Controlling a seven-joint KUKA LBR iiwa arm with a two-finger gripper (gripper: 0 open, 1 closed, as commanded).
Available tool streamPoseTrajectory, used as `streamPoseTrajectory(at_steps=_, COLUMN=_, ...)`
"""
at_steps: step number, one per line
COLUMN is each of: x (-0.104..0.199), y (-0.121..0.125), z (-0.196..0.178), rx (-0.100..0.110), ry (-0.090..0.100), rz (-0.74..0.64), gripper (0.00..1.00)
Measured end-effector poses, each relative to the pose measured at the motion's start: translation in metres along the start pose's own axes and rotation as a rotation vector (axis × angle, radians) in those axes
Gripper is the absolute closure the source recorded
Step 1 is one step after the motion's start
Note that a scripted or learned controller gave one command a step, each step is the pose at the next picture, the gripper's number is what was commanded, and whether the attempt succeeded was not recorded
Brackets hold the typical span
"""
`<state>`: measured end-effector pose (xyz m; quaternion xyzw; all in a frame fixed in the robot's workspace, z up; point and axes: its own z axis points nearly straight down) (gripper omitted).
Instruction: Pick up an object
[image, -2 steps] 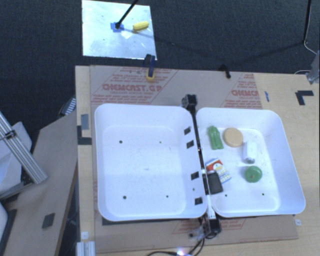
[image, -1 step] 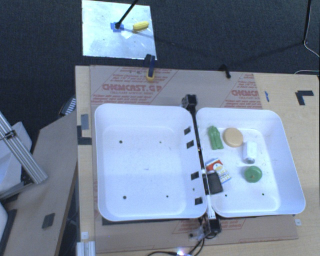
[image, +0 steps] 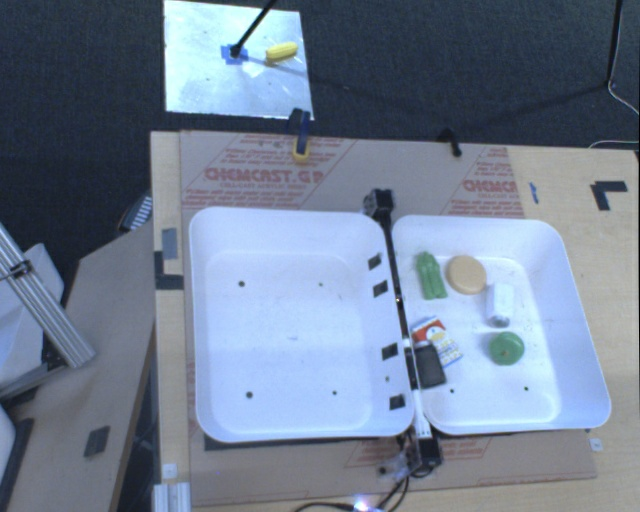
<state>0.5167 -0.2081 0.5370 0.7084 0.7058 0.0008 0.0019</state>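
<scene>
The right bin (image: 560, 400) holds several small objects. A green bottle-shaped piece (image: 431, 275) lies near its left wall, beside a round tan disc (image: 466, 274). A small white block (image: 500, 302) sits to the right of them. Below it rests a round green object (image: 506, 348). A colourful printed card or packet (image: 438, 339) lies by the divider, with a black rectangular piece (image: 429, 367) just below it.
The left bin (image: 290, 330) stands next to the right one, joined by a black clipped divider (image: 395, 320). Both rest on a cardboard sheet (image: 260, 170) on the wooden bench. A metal plate (image: 238, 60) with a yellow item lies beyond the bench.
</scene>
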Motion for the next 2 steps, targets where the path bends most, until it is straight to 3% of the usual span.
streamPoseTrajectory(at_steps=1, x=0.048, y=-0.018, z=0.124, rx=0.013, ry=0.006, rz=-0.010, gripper=1.00)
streamPoseTrajectory(at_steps=2, x=0.092, y=-0.004, z=-0.006, rx=-0.014, ry=-0.001, rz=-0.013, gripper=1.00)
